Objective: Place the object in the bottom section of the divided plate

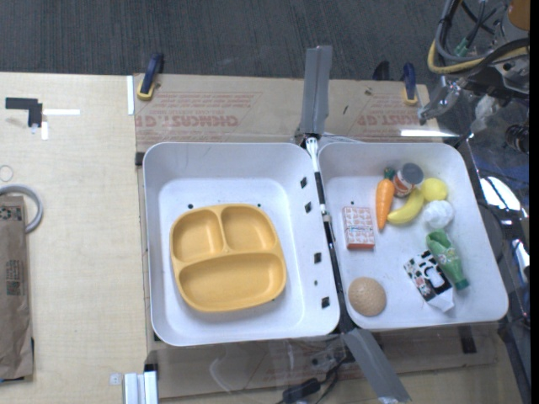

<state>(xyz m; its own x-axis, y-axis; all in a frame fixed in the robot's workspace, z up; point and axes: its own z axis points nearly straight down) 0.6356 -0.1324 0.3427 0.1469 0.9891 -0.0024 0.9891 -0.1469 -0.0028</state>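
Several items (pixel 383 204) were laid between the gripper (pixel 436 106) and the divided plate (pixel 232 280); grip state could not be told.

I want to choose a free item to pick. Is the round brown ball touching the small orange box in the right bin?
Apart. The camera view shows bare white bin floor between the brown ball and the orange box.
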